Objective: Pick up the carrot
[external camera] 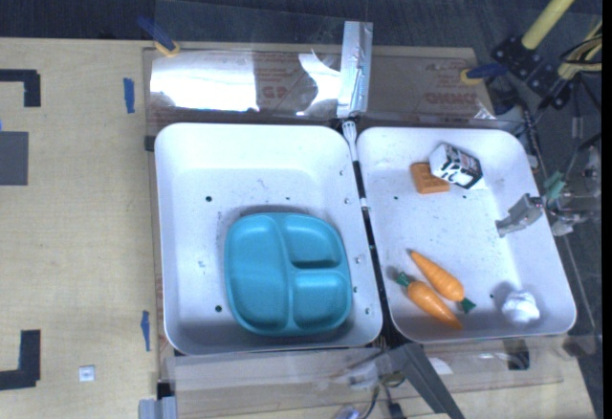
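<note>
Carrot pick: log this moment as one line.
stage: pre-grasp | carrots: two, lying in right bin, near front | gripper: at bin's right side, apart from both | left bin: blue divided plate

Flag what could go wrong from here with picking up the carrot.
1. Two carrots lie touching side by side in the right bin; a grab could catch both, or nudge one and miss.
2. The gripper sits near the bin's right wall, apart from the carrots, so it must cross over; a white crumpled object lies close to that path.
3. The carrots lie at a slant, so a misaligned approach might slip off.
</note>
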`<action>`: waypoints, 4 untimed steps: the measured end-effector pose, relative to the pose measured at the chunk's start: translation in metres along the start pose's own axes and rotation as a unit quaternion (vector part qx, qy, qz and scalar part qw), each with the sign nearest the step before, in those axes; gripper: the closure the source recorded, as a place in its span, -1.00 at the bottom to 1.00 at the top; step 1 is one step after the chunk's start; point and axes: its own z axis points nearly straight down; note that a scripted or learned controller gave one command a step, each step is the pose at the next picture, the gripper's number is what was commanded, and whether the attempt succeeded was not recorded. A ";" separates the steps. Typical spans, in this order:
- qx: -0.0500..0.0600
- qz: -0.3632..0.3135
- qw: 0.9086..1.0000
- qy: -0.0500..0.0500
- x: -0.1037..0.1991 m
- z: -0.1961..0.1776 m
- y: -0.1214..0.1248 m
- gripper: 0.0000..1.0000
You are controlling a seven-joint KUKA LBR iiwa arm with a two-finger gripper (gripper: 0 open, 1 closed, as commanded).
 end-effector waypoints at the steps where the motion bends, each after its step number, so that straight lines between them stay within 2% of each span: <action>1: 0.002 0.015 1.000 0.000 0.052 0.109 -0.010 -1.00; 2: -0.003 -0.071 0.997 -0.001 0.081 0.158 -0.008 -1.00; 3: -0.006 -0.071 0.997 -0.002 0.081 0.147 -0.006 1.00; 4: -0.001 0.042 0.999 0.000 0.128 0.042 -0.008 1.00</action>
